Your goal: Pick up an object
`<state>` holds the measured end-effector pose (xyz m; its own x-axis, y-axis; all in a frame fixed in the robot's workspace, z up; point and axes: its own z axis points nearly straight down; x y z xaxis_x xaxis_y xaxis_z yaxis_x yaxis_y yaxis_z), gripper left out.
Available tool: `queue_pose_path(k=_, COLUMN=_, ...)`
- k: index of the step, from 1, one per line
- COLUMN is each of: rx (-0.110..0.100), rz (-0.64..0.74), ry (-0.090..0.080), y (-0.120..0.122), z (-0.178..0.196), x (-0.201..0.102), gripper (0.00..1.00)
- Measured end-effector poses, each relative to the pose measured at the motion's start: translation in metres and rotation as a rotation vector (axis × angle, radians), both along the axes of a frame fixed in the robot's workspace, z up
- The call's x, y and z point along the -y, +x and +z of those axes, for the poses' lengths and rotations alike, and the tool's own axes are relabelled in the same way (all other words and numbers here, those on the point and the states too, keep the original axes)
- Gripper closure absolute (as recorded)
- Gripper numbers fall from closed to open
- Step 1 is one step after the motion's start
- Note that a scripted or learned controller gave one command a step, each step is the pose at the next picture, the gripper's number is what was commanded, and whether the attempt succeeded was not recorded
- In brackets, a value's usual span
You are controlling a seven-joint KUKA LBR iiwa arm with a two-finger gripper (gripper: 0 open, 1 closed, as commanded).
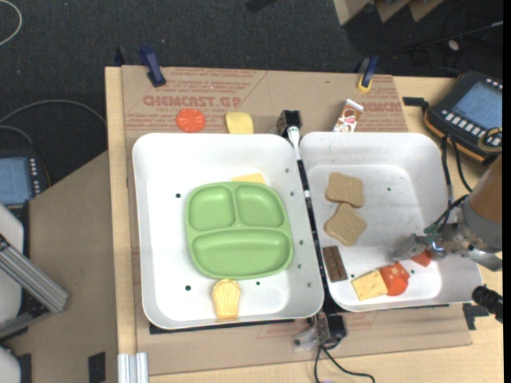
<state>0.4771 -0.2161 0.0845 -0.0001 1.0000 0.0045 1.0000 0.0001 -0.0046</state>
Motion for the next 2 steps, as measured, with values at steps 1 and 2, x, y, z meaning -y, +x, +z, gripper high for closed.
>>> queue_pose_path(k=1, rx=0.006, rz=-0.001, ry=-0.005, y=0.0024, z=0.0103, x=0.0011, gripper=1.0)
queue_pose_path(k=2, rx=0.005, rz=-0.001, ry=-0.003, y=0.0022, z=0.0097, x=0.0008, gripper=0.0)
